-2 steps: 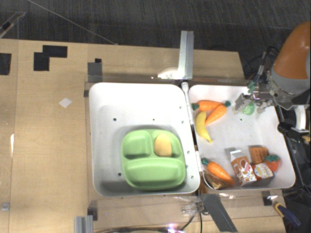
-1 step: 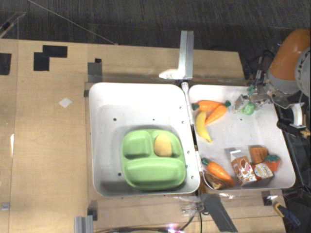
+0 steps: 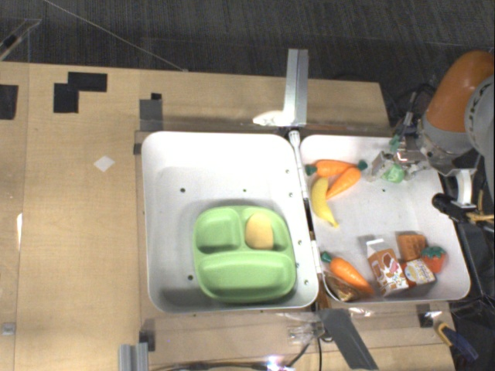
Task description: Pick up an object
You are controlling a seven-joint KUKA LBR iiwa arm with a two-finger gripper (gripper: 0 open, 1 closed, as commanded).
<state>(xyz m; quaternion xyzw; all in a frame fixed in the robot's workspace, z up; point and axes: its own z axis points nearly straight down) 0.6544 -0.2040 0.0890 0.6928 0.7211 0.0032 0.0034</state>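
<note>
Camera view: you look down at a slant on two white bins set side by side on the desk.
Claw (image 3: 401,159): you see it low over the far right corner of the right bin (image 3: 433,226), under the grey arm (image 3: 464,114) with its orange band; whether it is released or clenched you cannot tell from here.
Green object (image 3: 395,174): small, lying right at the claw's tip, touching or just below it; you cannot tell if it is gripped.
Two carrots (image 3: 338,175): crossed near the bin's far left side, just left of the claw.
Banana (image 3: 321,202): beside the carrots, along the dividing wall.
Third carrot (image 3: 346,270): near left corner of the right bin.
Small cartons (image 3: 389,270): near edge, clustered, with a red strawberry-like piece (image 3: 435,258) at their right.
Left bin (image 3: 178,176): holds a green divided tray (image 3: 244,255).
Yellow round fruit (image 3: 261,231): sits in the tray's far right compartment.
</note>
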